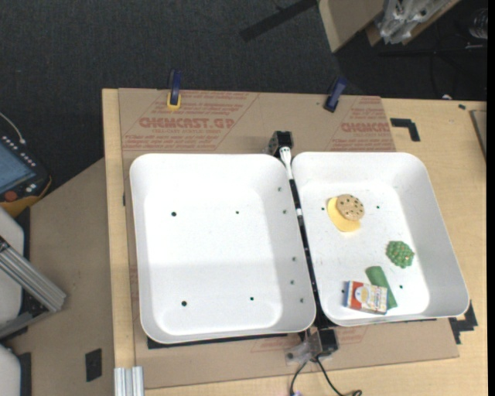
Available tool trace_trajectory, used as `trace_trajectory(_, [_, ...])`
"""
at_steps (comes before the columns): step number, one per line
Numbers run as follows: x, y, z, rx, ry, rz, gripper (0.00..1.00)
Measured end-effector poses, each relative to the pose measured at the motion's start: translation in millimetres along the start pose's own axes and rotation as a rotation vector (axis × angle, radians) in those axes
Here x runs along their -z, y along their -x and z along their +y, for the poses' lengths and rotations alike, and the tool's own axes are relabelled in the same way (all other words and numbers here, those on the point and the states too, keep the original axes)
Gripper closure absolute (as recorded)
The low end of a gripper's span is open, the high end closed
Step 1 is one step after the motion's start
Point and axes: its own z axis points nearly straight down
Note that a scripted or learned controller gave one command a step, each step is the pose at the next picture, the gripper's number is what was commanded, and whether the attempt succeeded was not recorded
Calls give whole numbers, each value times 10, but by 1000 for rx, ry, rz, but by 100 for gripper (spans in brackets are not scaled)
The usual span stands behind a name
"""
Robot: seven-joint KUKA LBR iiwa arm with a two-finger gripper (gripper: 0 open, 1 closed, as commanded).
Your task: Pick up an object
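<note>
The right bin (433, 232) holds several small objects. A brown speckled cookie on a yellow piece (346, 210) lies near its middle. A green bumpy ball (400, 254) sits lower right of it. Near the front wall, a green oblong piece (380, 280) lies against a red, white and blue packet (365, 297). The gripper (404, 23) shows as a metallic shape at the top edge of the view, high above and behind the right bin, far from all the objects.
The left bin (155, 232) stands beside the right one, with a black divider strip (298, 224) between them. Both rest on a brown board (232, 116) held by two clamps at the back. A cable (325, 371) trails off the front edge.
</note>
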Motion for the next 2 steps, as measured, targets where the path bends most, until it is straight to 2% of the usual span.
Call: trace_trajectory(2, [-10,-1283,10,-2,4,0,100])
